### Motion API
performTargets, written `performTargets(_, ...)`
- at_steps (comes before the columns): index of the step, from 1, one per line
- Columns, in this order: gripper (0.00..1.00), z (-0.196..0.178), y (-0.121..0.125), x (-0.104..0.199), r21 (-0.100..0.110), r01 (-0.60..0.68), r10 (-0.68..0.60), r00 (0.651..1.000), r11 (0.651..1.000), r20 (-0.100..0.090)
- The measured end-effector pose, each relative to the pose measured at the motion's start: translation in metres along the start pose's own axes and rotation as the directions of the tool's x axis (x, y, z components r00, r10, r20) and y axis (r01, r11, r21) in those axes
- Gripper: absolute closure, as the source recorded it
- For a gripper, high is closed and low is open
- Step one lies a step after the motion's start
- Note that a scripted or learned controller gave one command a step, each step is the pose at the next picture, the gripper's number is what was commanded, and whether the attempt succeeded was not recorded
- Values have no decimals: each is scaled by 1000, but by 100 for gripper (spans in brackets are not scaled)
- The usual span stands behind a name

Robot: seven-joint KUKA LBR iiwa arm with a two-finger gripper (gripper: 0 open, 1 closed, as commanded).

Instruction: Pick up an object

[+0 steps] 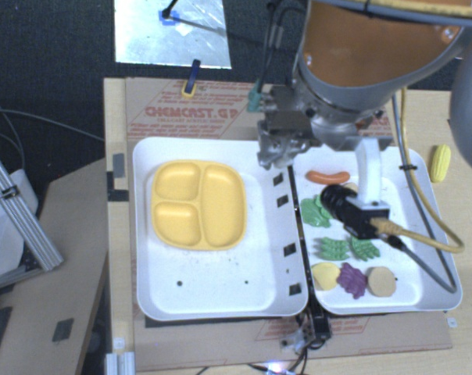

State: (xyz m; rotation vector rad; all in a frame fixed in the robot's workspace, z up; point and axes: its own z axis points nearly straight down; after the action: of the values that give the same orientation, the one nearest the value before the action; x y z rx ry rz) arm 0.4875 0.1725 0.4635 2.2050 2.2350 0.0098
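My gripper hangs over the rim between the two bins, near their far end, under the big orange and grey arm. Nothing shows beneath it or in it. The right bin holds toy food: an orange sausage at the far side, a dark green leafy piece, two lighter green leaves, a yellow piece, purple grapes and a tan round piece along the near side. The sausage lies just right of the gripper.
In the left bin a yellow divided plate lies towards the far left. A yellow corn cob rests on the bench outside the right bin. The arm covers much of the right bin's far end.
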Motion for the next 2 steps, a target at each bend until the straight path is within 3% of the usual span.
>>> performTargets(2, 100, -22, 1, 1, -5, 10, -10, 1000, 1000, -2)
